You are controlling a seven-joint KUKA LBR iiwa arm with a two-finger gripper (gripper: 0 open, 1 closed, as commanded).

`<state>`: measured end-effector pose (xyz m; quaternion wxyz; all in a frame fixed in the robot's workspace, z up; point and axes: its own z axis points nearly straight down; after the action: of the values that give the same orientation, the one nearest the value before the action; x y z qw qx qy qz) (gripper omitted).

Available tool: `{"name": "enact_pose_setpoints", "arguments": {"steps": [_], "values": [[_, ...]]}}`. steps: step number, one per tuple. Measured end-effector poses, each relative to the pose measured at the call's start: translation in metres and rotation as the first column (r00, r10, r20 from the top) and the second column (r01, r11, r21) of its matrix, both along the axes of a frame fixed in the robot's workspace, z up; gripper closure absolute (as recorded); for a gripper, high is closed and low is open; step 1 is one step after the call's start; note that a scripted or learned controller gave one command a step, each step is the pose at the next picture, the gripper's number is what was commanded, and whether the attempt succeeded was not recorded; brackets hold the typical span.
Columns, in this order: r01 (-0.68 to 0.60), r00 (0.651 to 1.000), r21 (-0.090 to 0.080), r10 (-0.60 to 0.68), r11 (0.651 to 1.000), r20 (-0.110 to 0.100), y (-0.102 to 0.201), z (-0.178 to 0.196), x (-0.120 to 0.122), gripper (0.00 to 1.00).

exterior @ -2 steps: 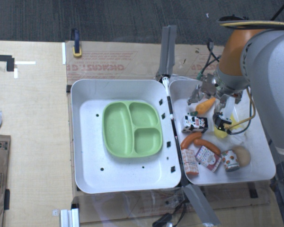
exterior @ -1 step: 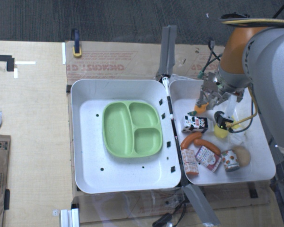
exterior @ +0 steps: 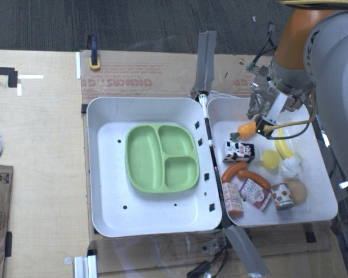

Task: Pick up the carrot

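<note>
**Carrot under the hand in the right bin**

The carrot point(exterior: 247, 129) lies in the upper part of the right bin point(exterior: 322, 204), right of centre in the frame. Its long axis runs roughly left to right with a slight tilt, the green-topped end toward the left and lower, the orange body rising toward the right. The hand point(exterior: 260, 119) hangs directly at the carrot's right end, touching or just above it; whether its fingers are apart or together cannot be told, since dark cabling and the wrist cover them. The arm point(exterior: 313, 39), grey with an orange band, fills the upper right corner.

The right bin also holds a black-and-white cow-print carton point(exterior: 239, 150) just below the carrot, a yellow banana point(exterior: 284, 146) to the right, a yellow lemon-like ball point(exterior: 270, 160), a white crumpled item point(exterior: 290, 167), two orange-red sausages point(exterior: 245, 172), a small red-labelled packet point(exterior: 255, 193), a pinkish bottle point(exterior: 232, 199) and a can point(exterior: 282, 196) beside a tan rounded item point(exterior: 297, 191).

The left bin point(exterior: 104, 172) holds a green three-compartment tray point(exterior: 161, 157), set slightly askew. Both bins sit on the desk point(exterior: 35, 132).
</note>
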<state>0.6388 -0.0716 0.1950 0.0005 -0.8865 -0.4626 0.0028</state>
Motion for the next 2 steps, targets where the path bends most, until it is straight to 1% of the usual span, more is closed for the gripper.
{"name": "enact_pose_setpoints", "arguments": {"steps": [1, 2], "values": [[0.213, 0.977, 0.000, -0.213, 0.977, -0.003, -0.026, -0.046, -0.097, 1.00], [-0.203, 0.979, 0.002, 0.203, 0.979, 0.000, -0.047, 0.021, -0.098, 1.00]]}}
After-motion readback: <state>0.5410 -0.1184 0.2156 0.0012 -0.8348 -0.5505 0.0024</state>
